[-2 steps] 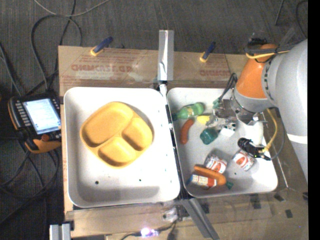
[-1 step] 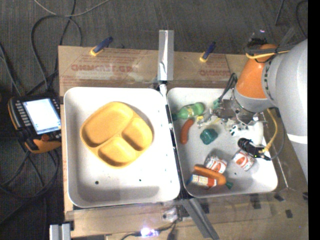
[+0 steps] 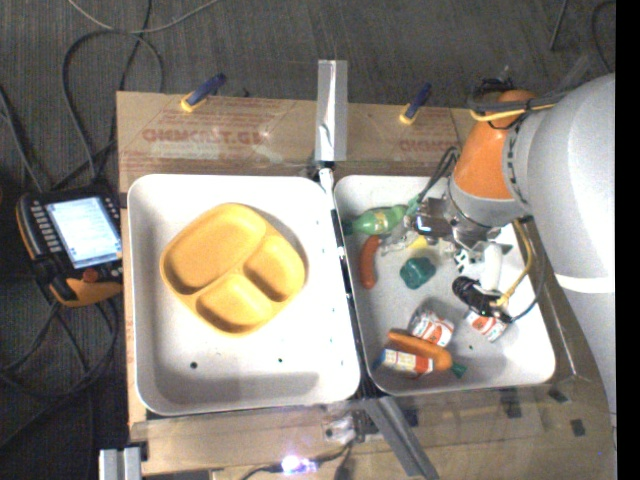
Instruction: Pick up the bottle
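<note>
A green bottle point(image 3: 374, 220) lies on its side in the upper left part of the right bin point(image 3: 540, 363), its lighter end pointing right. My gripper point(image 3: 424, 222) hangs low over the bin just to the right of the bottle, close to that end. The grey arm with its orange band point(image 3: 482, 164) comes in from the right above it. Whether the gripper touches the bottle is unclear.
In the right bin lie a red sausage point(image 3: 369, 260), a teal cup point(image 3: 417, 271), a small can point(image 3: 432, 325), a carrot point(image 3: 420, 348) on a packet, and a red-white item point(image 3: 488, 325). A yellow divided plate point(image 3: 234, 266) sits in the left bin point(image 3: 150, 368).
</note>
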{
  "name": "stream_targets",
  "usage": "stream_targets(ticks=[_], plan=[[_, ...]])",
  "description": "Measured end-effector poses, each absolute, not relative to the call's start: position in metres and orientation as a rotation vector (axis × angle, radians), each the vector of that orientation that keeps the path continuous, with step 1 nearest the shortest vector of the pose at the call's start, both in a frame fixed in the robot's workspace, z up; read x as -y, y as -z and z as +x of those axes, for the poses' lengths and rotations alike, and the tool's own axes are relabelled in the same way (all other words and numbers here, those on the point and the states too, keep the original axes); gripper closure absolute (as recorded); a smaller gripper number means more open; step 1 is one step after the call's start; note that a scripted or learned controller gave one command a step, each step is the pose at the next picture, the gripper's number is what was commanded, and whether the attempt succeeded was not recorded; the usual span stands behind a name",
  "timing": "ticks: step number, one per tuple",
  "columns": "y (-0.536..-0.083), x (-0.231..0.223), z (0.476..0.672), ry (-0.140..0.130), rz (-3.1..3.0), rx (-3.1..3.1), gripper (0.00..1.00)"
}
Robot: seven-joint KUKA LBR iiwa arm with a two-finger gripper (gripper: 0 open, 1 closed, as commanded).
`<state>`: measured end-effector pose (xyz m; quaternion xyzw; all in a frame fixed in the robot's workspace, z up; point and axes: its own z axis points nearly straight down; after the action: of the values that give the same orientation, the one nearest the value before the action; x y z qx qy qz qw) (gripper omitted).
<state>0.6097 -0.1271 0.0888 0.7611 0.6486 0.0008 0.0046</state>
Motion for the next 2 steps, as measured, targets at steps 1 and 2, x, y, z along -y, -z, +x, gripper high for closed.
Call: stream_targets(ticks=[1,2], plan=[[-0.108,0.111,0.659,0.049,2.413,-2.052,0.0],[-0.088,0.127,0.646,0.001,2.384,-2.045,0.0]])
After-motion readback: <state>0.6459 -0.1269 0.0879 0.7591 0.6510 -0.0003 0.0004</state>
